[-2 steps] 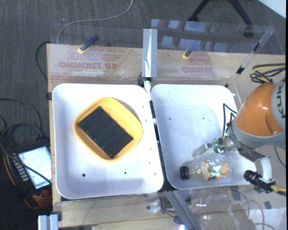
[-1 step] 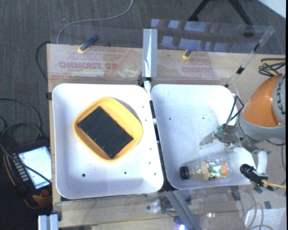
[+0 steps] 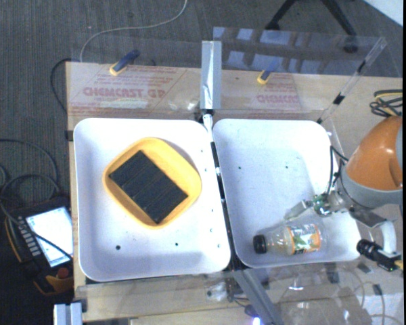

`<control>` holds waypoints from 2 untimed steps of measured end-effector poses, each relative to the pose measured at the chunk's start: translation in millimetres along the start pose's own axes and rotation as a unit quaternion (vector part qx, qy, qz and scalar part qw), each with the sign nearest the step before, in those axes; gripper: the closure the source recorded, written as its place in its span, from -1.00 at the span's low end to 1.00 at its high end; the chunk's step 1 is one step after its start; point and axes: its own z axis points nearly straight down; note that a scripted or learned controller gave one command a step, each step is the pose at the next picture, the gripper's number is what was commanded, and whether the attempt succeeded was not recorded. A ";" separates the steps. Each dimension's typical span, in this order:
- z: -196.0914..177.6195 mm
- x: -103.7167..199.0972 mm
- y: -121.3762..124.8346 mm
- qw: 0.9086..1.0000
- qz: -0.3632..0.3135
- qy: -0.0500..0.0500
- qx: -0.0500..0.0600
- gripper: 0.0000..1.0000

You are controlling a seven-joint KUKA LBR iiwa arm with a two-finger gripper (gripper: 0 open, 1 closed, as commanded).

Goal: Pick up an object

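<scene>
Spanning the bench side by side, two shallow white bins sit under the overhead camera: the left bin (image 3: 88, 249) carries a yellow dish (image 3: 184, 160) near its middle, and a dark ribbed square pad (image 3: 149, 186) rests inside that dish. At the right edge the grey arm with its orange band (image 3: 380, 162) leans over the right bin (image 3: 271, 154), its gripper (image 3: 318, 205) low above the bin's near right part; how far the hand is open cannot be told from this angle, and nothing is visibly held. Just below the gripper, a clear plastic bottle (image 3: 292, 240) with a black cap and an orange label lies on its side against the bin's front wall, cap pointing left.
</scene>
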 end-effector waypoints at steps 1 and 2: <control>-10.5 1.0 2.2 1.000 0.000 0.001 -0.001 1.00; -10.3 1.1 2.1 1.000 -0.001 0.002 -0.001 -1.00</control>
